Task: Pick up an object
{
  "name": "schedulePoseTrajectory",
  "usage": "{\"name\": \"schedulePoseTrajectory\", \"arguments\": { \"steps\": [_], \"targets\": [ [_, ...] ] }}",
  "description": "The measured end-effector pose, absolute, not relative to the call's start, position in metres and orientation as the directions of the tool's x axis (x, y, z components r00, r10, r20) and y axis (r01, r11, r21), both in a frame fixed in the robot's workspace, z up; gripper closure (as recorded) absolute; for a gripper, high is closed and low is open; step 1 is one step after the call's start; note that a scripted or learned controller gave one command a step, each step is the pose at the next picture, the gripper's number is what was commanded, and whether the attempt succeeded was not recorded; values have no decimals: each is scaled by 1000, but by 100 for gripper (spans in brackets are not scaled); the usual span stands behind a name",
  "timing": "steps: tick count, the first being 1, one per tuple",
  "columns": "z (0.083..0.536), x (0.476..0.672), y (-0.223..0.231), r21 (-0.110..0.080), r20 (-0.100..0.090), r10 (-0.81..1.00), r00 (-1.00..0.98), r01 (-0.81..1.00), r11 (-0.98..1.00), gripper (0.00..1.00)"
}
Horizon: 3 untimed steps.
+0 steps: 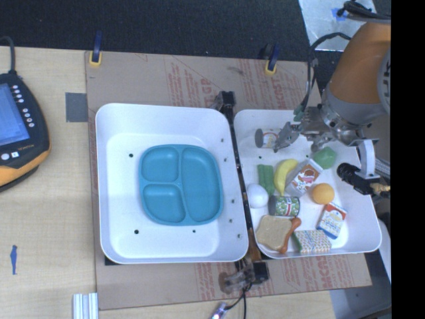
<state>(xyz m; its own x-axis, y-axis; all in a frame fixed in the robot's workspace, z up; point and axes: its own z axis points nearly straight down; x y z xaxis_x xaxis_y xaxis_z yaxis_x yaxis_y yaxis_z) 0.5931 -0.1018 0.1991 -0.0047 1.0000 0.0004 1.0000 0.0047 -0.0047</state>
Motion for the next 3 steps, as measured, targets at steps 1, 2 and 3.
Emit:
{"name": "schedulePoseTrajectory", "arguments": {
  "steps": [1, 2, 3],
  "targets": [
    [111, 587, -124, 12, -7, 1000, -6, 1000, 7, 0],
    [92, 591, -101, -3, -2, 1000, -6, 1000, 6, 0],
    [104, 592, -102, -3, -3, 1000, -9, 1000, 9, 100]
  ]
}}
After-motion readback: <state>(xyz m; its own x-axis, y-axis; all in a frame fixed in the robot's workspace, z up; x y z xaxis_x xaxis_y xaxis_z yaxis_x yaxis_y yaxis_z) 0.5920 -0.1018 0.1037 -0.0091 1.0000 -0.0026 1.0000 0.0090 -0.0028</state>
